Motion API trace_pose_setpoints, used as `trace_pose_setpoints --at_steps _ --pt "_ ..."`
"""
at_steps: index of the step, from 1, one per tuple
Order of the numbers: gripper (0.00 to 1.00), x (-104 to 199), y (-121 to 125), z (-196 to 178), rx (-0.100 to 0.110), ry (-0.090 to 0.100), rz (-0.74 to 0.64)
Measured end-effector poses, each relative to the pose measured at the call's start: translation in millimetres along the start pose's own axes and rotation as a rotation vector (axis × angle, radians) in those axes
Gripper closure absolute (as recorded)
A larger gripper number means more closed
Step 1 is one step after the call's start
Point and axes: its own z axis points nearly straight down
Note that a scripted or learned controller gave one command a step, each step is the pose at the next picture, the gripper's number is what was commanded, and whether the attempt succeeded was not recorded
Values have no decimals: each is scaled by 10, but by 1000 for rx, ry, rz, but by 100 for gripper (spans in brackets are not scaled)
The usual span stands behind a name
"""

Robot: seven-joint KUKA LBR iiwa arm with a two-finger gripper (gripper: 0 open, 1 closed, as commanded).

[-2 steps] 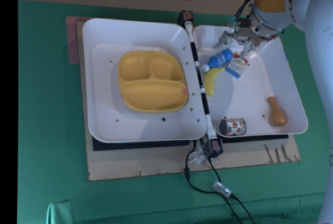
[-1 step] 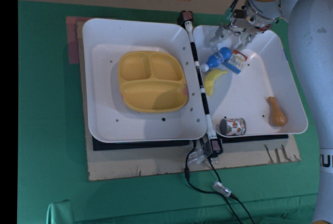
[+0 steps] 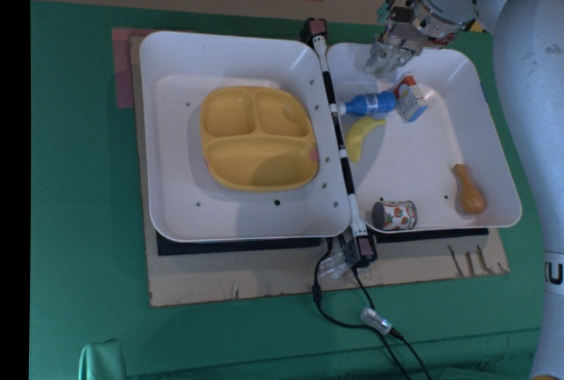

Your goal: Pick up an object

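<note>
One hand (image 3: 385, 61) hovers over the right bin (image 3: 441, 193); fingers' state unclear.

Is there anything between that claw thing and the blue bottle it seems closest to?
Nothing visible blocks it. The tool hangs over the far part of the right bin, and the blue bottle lies just nearer the camera. A small carton touches the bottle's right end; a banana lies beside it.

The gripper (image 3: 385, 61) hangs over the right bin's (image 3: 493, 193) far edge, seemingly holding nothing, above the blue bottle (image 3: 370, 104).
</note>
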Motion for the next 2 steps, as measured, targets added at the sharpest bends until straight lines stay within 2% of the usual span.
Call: trace_pose_setpoints --at_steps 1,2 --pt "100 291 -3 -1287 -25 -27 12" --pt "100 728 -10 -1660 -24 -26 12"
